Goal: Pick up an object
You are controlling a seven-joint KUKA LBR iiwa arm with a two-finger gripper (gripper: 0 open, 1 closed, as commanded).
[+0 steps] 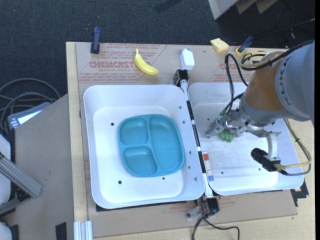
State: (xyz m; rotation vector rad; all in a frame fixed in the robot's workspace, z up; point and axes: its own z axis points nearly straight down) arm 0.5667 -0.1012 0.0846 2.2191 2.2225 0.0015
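Pincer (223, 129) of mine hangs low in the right bin (240, 180), just beside a small green object (228, 136) near its left wall, grip state unclear; it looks light, perhaps soft, best pinched across its middle.

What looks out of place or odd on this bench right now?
A yellow banana lies outside both bins, on the cardboard behind the left bin. A yellow block sits out there too, near the bench's back edge. The blue divided plate lies slightly askew.
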